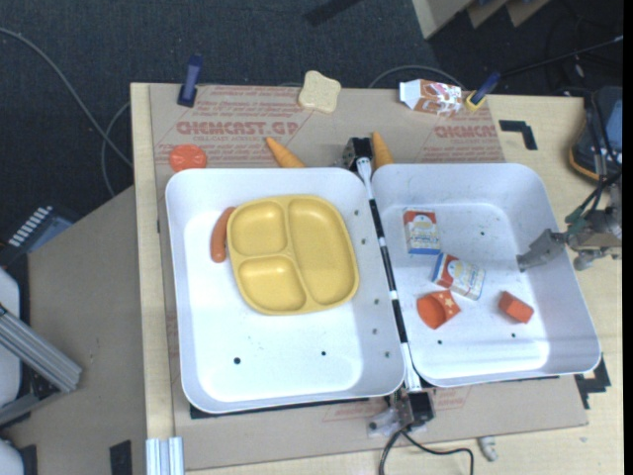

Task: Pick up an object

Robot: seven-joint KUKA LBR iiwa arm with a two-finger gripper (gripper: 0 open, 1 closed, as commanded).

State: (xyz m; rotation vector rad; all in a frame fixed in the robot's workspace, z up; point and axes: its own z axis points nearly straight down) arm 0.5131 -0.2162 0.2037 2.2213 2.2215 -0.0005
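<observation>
The right bin (554,349) holds a small white, red and blue carton (422,233), a tilted red and white packet (459,276), an orange-red piece (437,310) and an orange block (515,308). My gripper (542,248) reaches in at the bin's right rim, low over the white floor. It is right of the carton and up-right of the orange block. Nothing is seen in its grasp. The arm behind it is cut off by the view's right side.
The left bin (198,364) carries a yellow divided plate (293,252) with a red sausage (219,236) beside it. Behind the bins on the cardboard lie a bread slice (319,91), a small carton (431,96), two carrots (284,153) and an orange disc (185,156).
</observation>
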